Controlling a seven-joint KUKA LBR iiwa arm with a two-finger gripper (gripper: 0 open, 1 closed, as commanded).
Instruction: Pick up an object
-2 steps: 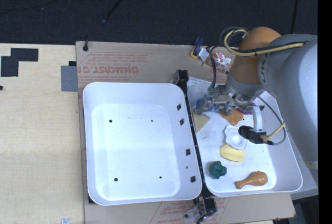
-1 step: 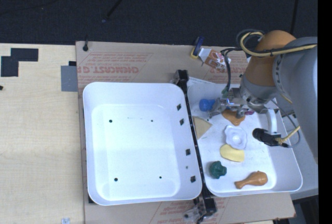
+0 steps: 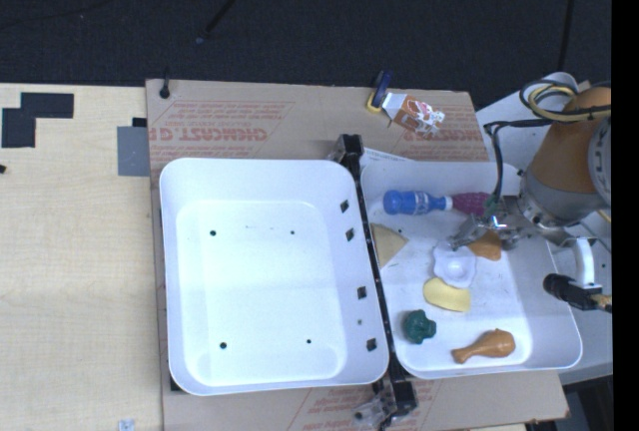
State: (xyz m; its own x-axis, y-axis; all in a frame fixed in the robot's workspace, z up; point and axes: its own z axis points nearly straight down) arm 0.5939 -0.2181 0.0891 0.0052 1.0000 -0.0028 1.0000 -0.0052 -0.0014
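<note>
Apparently mid-approach on the pick: gripper (image 3: 483, 231) lowered into the right bin (image 3: 559, 344), arm (image 3: 571, 160) reaching in from the right edge. Nothing seen between the metal fingers; whether spread or pressed together cannot be told from this slant. Just at the fingertips, a small orange piece (image 3: 487, 247), touching or nearly so. Just above and left of the tips, a blue bottle (image 3: 414, 204) lying on its side with a pink end. Below the tips, a white cup-like thing (image 3: 455, 267), then a yellow banana-shaped toy (image 3: 446, 295); farther down, a dark green lump (image 3: 419, 325) and an orange drumstick-shaped toy (image 3: 486, 346). Next, judged from this: settle straight down over the orange piece, close, lift clear. Left bin (image 3: 185, 219) beside, untouched.
</note>
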